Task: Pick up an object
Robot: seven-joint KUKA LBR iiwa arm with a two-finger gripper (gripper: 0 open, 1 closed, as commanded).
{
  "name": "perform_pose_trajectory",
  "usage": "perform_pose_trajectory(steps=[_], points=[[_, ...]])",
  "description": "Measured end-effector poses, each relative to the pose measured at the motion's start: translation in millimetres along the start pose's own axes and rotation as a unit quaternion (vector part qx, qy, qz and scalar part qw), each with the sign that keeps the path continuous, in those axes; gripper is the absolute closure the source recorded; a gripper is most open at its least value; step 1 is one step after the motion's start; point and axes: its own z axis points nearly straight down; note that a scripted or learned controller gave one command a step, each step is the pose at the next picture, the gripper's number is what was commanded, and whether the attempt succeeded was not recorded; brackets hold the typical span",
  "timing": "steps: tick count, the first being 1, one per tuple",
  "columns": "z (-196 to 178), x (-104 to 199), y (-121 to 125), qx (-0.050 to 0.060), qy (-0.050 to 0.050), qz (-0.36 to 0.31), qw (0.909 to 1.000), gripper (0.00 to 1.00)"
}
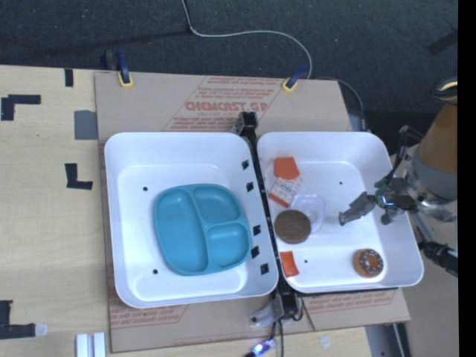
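Note:
The right bin [375,149] holds a brown round cookie [293,226], a sprinkled donut [368,262], an orange packet [285,168], an orange-and-white wrapper [280,193], a clear plastic cup [309,207] and a small orange piece [288,262]. My gripper [367,214] hangs over the right part of this bin, above the donut and to the right of the cookie. Its two dark fingers are spread open, with nothing between them.
The left bin [126,162] carries a blue divided plate [201,226]. A black divider with clips [256,199] runs between the bins. Both bins rest on a cardboard sheet [223,103] clamped at the back; a white cable [245,36] loops behind.

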Motion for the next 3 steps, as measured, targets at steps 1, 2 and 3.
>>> perform_pose_trajectory(steps=[1, 2, 3], points=[[-6.9, 0.6, 2.9, -0.007, -0.001, -0.003, 1.0000, 0.00], [52.7, -6.4, 5.1, -0.006, -0.001, -0.002, 1.0000, 0.00], [107.4, -3.4, 14.9, -0.005, -0.001, -0.003, 1.0000, 0.00]])
